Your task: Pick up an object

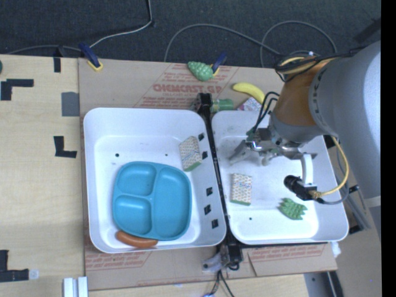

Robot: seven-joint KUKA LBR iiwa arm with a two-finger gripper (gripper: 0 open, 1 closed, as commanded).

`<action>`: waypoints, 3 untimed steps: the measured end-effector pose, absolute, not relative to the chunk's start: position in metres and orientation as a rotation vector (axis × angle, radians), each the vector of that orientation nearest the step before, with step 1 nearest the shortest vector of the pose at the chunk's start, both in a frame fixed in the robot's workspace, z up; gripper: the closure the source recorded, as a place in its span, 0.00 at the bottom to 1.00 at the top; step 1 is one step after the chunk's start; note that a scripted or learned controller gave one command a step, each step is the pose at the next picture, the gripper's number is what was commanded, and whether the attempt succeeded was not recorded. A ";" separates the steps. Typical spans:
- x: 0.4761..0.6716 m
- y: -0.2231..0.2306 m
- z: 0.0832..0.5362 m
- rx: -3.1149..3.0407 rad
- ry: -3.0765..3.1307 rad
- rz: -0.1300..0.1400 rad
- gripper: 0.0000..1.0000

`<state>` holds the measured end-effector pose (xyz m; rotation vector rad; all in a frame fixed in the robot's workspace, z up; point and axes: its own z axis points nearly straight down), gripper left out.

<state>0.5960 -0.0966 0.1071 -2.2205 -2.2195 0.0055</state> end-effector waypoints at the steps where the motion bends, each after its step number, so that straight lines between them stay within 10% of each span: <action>1: 0.652 -0.094 0.086 -2.222 -2.225 -0.003 0.00; 2: 0.669 -0.100 0.085 -2.220 -2.225 -0.002 0.00; 3: 0.644 -0.101 0.086 -2.222 -2.225 -0.001 0.00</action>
